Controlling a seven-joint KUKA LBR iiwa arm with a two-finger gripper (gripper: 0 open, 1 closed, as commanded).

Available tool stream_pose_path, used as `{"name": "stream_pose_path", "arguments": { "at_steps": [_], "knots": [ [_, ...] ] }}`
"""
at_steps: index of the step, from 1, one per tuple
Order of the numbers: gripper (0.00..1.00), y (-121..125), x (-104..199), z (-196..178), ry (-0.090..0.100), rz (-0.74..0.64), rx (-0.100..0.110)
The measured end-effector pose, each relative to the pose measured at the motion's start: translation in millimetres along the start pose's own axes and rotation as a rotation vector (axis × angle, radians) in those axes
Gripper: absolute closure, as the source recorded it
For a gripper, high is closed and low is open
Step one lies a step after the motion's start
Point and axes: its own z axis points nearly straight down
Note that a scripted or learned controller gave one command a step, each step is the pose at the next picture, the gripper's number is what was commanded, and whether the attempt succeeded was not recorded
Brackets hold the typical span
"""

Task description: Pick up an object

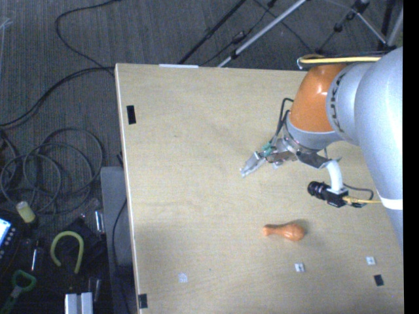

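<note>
An orange pear-shaped object [286, 231] lies on its side on the tan bench top [190, 195], narrow end pointing left. My gripper [251, 167] hangs over the middle of the bench, pointing down and to the left, and sits up and to the left of the orange object, well apart from it. Nothing shows at the gripper's tip. The grey arm with its orange band [317, 103] comes in from the right, and a small black part with a yellow cable [327, 192] hangs below the wrist.
The bench's left edge [124, 195] drops to a dark floor with coiled cables [52, 162] and tools. Tripod legs [281, 15] cross the floor behind the bench. Small black markers [131, 114] and white tags [299, 267] dot the bench top.
</note>
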Motion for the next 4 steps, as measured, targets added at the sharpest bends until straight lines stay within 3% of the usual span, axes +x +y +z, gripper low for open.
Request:
{"name": "stream_pose_path", "arguments": {
  "at_steps": [1,2,3,4],
  "knots": [
    [1.00,-0.3,0.4,-8.3,0.001,0.001,0.001],
    [0.00,-0.3,0.5,-8.2,0.001,0.001,0.001],
    [1.00,-0.6,0.9,-16.4,0.003,0.001,0.002],
    [0.00,-0.6,0.9,-16.4,0.003,0.001,0.002]
  ]
}}
